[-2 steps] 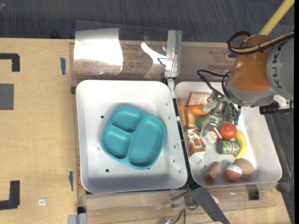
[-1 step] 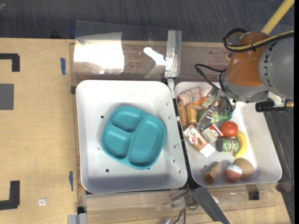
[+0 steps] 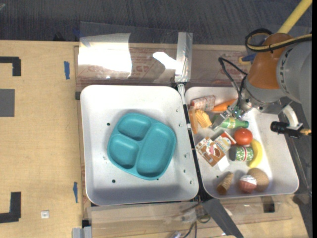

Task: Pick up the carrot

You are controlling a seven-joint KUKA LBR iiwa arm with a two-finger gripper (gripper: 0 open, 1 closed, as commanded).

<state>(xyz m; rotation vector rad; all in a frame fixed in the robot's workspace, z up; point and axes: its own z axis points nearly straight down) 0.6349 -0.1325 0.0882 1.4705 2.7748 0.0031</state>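
The camera view looks down on two white bins side by side. The left bin (image 3: pixel 94 108) holds a teal divided plate (image 3: pixel 142 146), lying flat near its middle. The right bin (image 3: pixel 287 175) holds a crowd of toy foods. The arm (image 3: pixel 285 71), grey with an orange band, reaches in from the right and comes down over the far part of the right bin. Its gripper (image 3: pixel 232 116) sits low among the items there, and whether its fingers are apart or together cannot be told, since the dark and metallic parts blur into the clutter beneath.

The carrot (image 3: pixel 224 105) lies at the far side of the right bin, an orange shape pointing left to right, just beside the gripper on its far-left side. Nothing shows it between the fingers. Left of the carrot is a small pinkish packet (image 3: pixel 202 103), and nearer from that a yellow corn cob (image 3: pixel 201 118). Just near of the gripper lie a green piece (image 3: pixel 231 123) and a red tomato (image 3: pixel 243 136). A yellow banana (image 3: pixel 256 151) curves along the right of a green and white can (image 3: pixel 241 153). A small printed carton (image 3: pixel 211 150) lies to the left of these. At the near edge sit a brown cork-like piece (image 3: pixel 225 182) and a round red and white item (image 3: pixel 248 183).
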